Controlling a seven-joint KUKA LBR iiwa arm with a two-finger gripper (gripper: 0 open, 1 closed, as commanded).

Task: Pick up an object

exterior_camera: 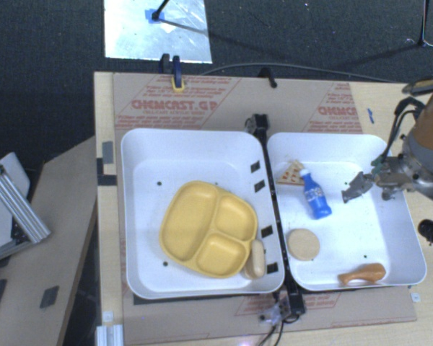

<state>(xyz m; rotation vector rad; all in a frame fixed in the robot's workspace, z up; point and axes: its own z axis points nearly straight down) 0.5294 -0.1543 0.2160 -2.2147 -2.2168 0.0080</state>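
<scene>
The gripper (355, 187) hangs over the right bin (404, 254), nothing between its fingers; how far they stand apart cannot be told. Just left of it lies a blue bottle (315, 195), with a tan round disc (303, 244) below and an orange piece (362, 274) near the front wall. The left bin (141, 193) holds a yellow divided tray (208, 228).

A brown sheet (202, 103) printed in red is spread over the bench (101, 85); two white bins, left (141, 215) and right (397, 229), are set on it side by side, touching at mid-bench
</scene>
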